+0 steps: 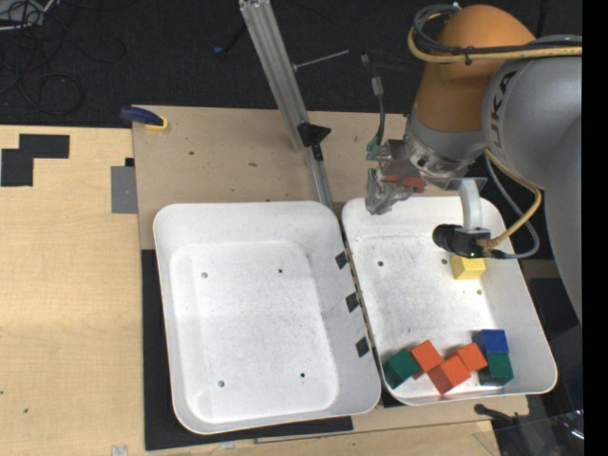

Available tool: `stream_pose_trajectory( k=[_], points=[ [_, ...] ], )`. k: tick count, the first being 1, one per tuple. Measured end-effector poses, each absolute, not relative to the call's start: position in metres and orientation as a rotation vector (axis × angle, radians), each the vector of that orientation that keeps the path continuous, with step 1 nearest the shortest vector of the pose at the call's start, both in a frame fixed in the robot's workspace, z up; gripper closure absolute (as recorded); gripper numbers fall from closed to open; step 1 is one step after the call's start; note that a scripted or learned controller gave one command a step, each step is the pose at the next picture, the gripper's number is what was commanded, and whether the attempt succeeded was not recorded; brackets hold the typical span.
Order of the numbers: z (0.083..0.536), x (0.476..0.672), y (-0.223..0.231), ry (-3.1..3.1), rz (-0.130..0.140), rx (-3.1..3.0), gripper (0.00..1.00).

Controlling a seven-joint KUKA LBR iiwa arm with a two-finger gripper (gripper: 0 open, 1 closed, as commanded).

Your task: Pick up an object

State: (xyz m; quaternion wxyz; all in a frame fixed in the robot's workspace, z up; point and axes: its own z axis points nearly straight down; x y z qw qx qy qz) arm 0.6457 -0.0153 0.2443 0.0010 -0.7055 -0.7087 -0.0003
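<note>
Six small blocks lie in the right bin point(532, 312). A yellow cube point(467, 266) sits alone near its far right wall, edges slightly askew to the bin, with no long axis to speak of. Along the near rim cluster two green blocks point(403, 365), two orange blocks point(446, 369) and a blue block point(493, 341). My gripper point(383, 194) hangs over the bin's far left corner, well apart from them all.
</note>
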Motion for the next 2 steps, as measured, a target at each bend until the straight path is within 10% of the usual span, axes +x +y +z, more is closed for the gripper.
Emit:
stream_pose_trajectory(
  k=[2],
  points=[
    [0.225, 0.654, 0.093, -2.224, 0.003, -2.214, 1.0]
  ],
)
